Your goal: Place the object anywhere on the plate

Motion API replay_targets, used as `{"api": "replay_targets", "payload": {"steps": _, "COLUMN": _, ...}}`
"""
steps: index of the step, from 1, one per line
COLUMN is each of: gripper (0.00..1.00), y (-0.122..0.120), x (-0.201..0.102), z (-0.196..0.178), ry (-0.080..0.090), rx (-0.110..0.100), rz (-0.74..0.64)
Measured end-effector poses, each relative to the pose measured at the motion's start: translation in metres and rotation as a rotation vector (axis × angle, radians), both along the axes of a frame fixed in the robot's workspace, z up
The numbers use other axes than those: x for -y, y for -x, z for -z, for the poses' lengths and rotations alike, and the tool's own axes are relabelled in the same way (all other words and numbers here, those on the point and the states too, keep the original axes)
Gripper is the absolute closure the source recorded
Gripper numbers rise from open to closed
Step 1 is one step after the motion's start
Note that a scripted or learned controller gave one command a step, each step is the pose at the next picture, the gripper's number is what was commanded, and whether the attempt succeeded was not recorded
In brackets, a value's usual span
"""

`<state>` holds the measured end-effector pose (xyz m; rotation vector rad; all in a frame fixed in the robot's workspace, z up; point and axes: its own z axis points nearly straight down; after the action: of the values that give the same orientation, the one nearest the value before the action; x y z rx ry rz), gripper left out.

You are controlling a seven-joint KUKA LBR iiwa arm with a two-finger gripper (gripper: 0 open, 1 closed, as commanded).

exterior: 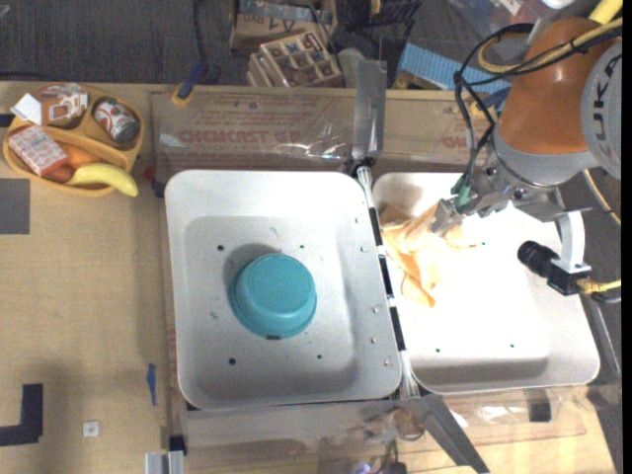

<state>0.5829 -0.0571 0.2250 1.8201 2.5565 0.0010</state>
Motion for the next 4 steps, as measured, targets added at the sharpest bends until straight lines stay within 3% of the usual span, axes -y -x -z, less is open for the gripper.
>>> {"api": "replay_targets", "payload": {"steps": 3, "gripper": 1.0, "y": 0.044, "x": -0.134, "z": -0.004, "ry": 0.001, "rx": -0.001, "rz": -1.191}}
{"api": "replay_targets", "payload": {"steps": 4, "gripper": 1.0, "y": 0.056, "x": -0.184, "z": -0.001, "ry": 0.0, "rx": -0.002, "rz": -1.239}}
